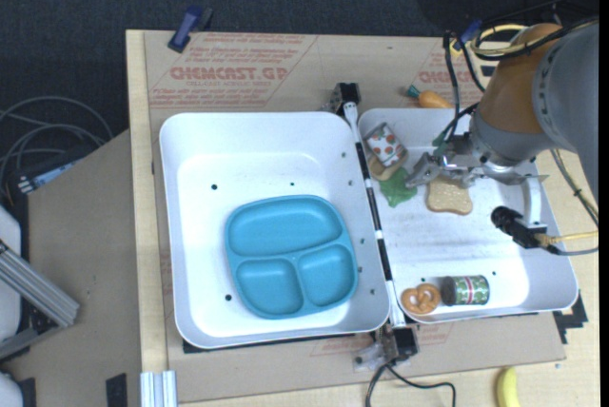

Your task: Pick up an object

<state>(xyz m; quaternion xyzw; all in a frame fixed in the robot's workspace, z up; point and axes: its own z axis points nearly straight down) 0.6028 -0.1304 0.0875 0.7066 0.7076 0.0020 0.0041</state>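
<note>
My gripper (430, 169) hangs low over the upper part of the right bin (533, 286), with the grey arm and its orange band reaching in from the right. Its tip is just above a slice of toast (448, 199) and close to a green leafy piece (400, 190). A red-and-white patterned item (385, 147) lies against the bin's left wall, a little left of the gripper. Nothing can be seen held by the gripper.
A green can (464, 290) and a brown donut (420, 299) lie at the right bin's near edge. The left bin (190, 158) holds a blue divided plate (290, 254). A carrot (433, 98) lies on the bench behind the right bin.
</note>
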